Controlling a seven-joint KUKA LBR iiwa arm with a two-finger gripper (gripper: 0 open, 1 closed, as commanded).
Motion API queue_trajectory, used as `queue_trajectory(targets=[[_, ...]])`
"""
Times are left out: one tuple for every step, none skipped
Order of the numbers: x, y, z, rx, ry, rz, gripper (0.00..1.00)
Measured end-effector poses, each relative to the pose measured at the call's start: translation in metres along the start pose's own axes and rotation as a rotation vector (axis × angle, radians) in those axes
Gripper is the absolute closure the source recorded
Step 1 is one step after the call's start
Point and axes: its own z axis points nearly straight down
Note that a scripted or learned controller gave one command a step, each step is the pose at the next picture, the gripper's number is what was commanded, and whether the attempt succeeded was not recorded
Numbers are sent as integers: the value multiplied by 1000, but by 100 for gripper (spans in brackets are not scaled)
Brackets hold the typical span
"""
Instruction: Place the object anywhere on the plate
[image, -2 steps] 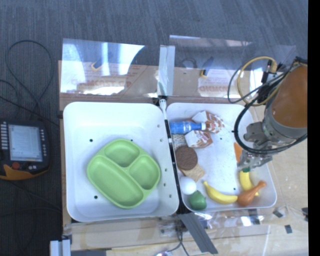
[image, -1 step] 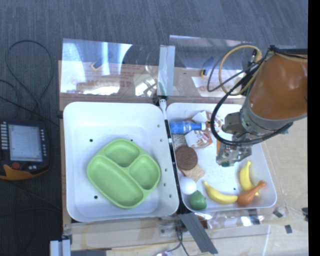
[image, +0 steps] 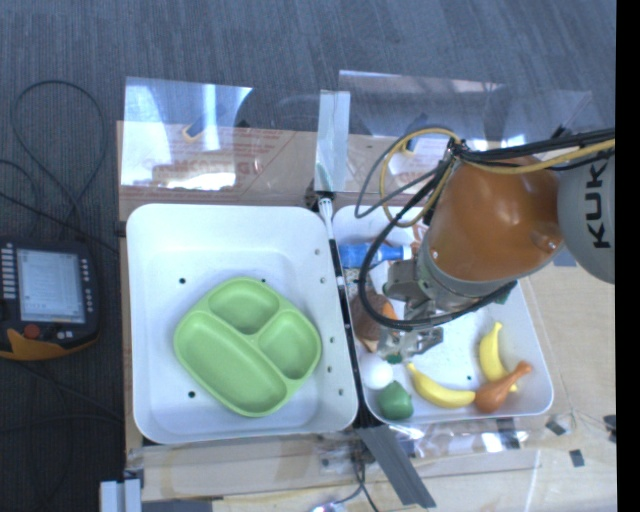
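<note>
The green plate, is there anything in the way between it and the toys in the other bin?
Yes. The green plate lies in the left bin; the bananas and other toys lie in the right bin. The two bins' raised rims run between them, so a toy must be lifted over.

Green three-compartment plate (image: 248, 346) lies flat, askew, in the left bin (image: 160, 250).

— What do you see on the floor to the left of the bench?

— You have a teach pendant (image: 45, 297) there, its black cable (image: 60, 110) looping off to the far side over the grey carpet (image: 300, 35).

— And on the far side of the bench?

— You'll find a sheet of cardboard (image: 230, 160) there, with clear plastic panels (image: 185, 105) standing over it.
</note>
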Motion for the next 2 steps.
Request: queue_trajectory(targets=[[-78,-17,-2,5,-1,-199,100],[-77,-17,-2,6,0,-198,0]])
